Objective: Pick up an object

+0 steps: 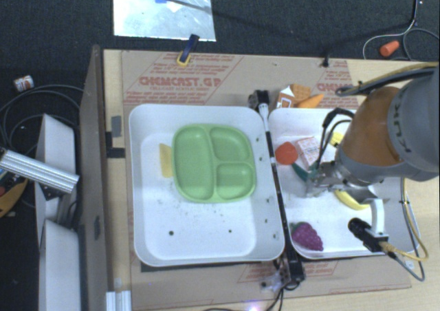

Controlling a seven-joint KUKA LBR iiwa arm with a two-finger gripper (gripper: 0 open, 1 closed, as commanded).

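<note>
Camera view: arm enters from the right, orange band over the right bin (323, 251). Gripper (317, 180) is low in that bin, near its middle; whether it is open or closed cannot be told. Candidate objects: a red ball (286, 154) just up-left of the gripper, a teal piece (300, 170) touching or nearly touching it, a yellow banana (349, 199) just to its right, long axis slanted, and a purple grape bunch (307, 236) below, apart. Clutter is tight around the gripper. Left bin (148, 234) holds a green divided plate (212, 163).
</note>
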